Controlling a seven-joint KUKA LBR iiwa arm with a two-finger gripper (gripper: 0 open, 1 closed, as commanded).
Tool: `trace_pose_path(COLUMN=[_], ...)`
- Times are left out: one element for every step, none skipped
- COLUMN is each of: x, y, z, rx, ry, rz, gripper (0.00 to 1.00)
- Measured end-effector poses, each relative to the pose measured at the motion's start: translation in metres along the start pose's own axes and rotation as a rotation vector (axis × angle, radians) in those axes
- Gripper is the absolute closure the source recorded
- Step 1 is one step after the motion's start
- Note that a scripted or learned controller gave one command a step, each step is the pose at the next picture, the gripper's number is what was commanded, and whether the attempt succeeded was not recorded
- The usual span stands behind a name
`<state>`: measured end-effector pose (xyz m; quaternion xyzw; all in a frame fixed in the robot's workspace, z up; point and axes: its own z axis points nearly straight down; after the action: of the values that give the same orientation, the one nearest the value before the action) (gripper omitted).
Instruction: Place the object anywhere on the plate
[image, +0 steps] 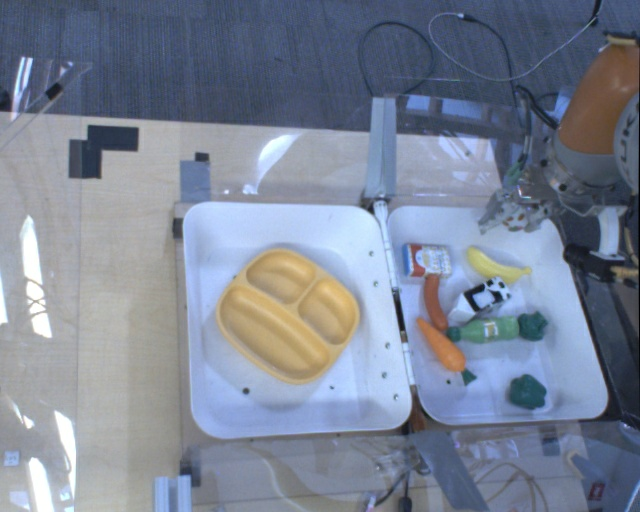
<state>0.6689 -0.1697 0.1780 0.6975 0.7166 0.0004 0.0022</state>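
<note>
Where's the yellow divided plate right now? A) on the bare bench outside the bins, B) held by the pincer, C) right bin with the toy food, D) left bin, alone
D: the yellow plate lies flat in the left bin, while the banana, carrot and green bottle lie in the right bin, and the pincer hovers at that bin's far edge.

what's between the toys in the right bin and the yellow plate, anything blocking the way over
Only the two bins' raised rims, which meet between the toys and the yellow plate, so anything carried must clear them. The plate's three compartments hold nothing. The gripper hangs over the right bin's far edge, with nothing between it and the banana.
</note>
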Motion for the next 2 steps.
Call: trace_pose_path(x=[0.052,0.13], y=[-0.043,-0.054], z=[-0.004,-0.007], rx=[0.001,0.002], ry=[0.003,0.003], rz=[-0.02,-0.133], gripper=[1.0,1.0])
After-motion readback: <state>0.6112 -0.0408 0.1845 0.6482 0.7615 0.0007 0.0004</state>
